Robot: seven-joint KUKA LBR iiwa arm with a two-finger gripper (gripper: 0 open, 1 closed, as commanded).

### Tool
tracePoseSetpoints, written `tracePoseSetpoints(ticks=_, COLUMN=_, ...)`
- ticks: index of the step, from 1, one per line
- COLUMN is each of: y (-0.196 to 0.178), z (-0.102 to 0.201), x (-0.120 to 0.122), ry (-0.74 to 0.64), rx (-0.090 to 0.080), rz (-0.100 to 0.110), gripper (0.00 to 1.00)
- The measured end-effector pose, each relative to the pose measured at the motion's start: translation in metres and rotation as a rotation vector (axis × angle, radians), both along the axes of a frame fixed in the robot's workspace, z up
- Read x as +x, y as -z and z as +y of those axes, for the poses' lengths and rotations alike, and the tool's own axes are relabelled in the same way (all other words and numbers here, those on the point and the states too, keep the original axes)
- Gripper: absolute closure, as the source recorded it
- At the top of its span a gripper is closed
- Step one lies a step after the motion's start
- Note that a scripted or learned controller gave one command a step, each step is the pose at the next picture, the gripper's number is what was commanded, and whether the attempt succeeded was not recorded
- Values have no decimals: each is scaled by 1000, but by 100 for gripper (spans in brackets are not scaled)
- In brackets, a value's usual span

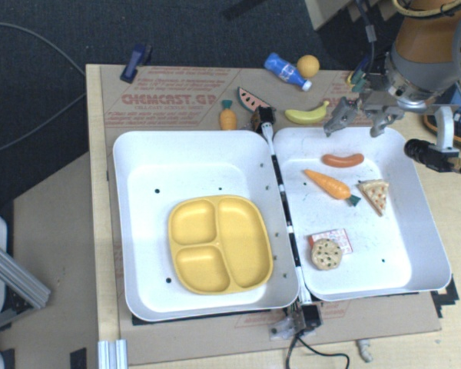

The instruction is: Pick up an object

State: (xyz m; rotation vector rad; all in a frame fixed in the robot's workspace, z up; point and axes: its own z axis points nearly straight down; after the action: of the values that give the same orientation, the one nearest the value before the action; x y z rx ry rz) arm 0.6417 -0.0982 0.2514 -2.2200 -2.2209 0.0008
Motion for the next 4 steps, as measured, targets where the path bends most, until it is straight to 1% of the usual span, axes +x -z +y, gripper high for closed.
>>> tracePoseSetpoints(ticks=1, y=167, z=-4, x=-38, ry=1, rx=-1, rz=-1, gripper=0)
tracePoseSetpoints(ticks=2, y=155, z=-42, x=-9, ry=1, rx=-2, rz=-4, gripper=0)
tracePoseSetpoints(ticks=3, y=167, z=-71, x=24, ry=1, rx=-1, rz=1, gripper=0)
tracePoseSetpoints(ticks=4, y=156, z=-70, x=26, ry=0, rx=-2, rz=-4, gripper=100)
